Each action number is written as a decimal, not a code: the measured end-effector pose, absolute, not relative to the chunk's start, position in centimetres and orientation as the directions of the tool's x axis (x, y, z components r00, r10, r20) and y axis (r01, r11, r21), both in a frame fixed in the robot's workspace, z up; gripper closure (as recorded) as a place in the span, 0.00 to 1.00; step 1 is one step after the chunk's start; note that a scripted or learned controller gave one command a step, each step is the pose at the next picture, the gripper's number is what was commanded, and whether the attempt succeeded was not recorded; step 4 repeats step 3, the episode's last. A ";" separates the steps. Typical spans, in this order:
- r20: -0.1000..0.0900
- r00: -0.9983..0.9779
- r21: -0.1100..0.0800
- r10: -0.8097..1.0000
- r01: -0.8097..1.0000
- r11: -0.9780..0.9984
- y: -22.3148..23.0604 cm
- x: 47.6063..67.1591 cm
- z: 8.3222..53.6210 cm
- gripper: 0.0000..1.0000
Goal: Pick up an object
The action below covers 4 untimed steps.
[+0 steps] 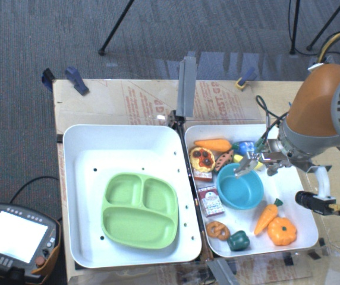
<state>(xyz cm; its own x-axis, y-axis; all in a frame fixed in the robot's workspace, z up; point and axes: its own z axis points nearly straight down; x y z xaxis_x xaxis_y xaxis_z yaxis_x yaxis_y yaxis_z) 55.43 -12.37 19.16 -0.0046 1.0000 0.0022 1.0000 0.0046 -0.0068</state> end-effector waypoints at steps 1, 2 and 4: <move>0.001 0.077 -0.001 0.997 0.997 -0.077 -11.9 56.6 10.9 0.00; 0.001 0.108 -0.002 0.994 0.994 -0.108 -11.8 60.2 8.6 0.00; 0.002 0.111 -0.006 0.994 0.994 -0.111 -11.9 60.2 9.5 1.00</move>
